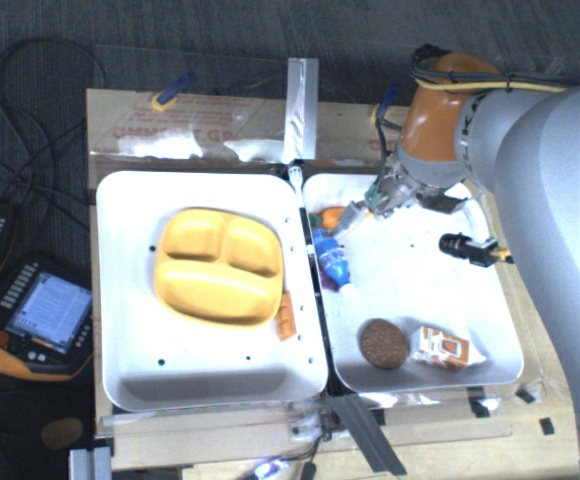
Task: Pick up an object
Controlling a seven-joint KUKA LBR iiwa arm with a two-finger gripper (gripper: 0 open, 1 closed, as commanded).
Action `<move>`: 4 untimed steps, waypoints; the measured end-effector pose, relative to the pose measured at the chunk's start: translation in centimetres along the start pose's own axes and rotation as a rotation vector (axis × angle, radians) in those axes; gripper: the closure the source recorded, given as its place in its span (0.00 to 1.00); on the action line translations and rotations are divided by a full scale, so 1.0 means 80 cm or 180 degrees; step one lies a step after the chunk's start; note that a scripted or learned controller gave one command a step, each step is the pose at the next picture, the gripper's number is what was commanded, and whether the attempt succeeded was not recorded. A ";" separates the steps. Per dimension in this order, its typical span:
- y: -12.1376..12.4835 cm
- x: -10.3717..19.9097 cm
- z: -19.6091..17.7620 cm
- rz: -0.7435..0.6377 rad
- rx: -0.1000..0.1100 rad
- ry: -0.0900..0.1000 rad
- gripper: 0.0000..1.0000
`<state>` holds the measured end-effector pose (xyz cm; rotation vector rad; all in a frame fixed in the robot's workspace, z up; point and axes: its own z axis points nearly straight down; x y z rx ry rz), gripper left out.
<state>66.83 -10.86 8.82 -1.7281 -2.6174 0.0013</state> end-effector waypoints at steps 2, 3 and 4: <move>0.002 0.001 0.001 0.0387 -0.0010 -0.0017 0.00; -0.045 -0.015 -0.076 0.0996 -0.0009 -0.0013 0.00; -0.141 0.035 -0.001 0.0406 -0.0040 -0.0026 0.00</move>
